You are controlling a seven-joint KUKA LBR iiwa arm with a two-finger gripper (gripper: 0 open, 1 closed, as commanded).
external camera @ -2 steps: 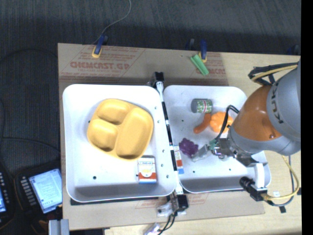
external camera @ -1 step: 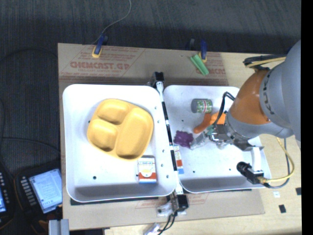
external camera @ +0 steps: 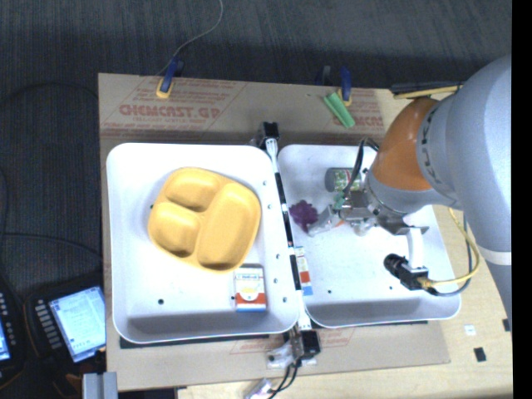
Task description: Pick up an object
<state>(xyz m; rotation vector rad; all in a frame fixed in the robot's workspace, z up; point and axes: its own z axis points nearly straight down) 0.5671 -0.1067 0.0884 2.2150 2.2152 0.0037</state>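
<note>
Reaching into the right bin (external camera: 432,306), the gripper (external camera: 342,214) hangs just beside a purple toy (external camera: 303,214), its grip impossible to judge from above.

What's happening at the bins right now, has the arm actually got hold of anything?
The arm is reaching into the right bin, its gripper low near a small purple object by the bin's left wall. Nothing can be seen held, so no pick is confirmed. The left bin holds a yellow divided tray and a small box at its front edge, both untouched.
</note>
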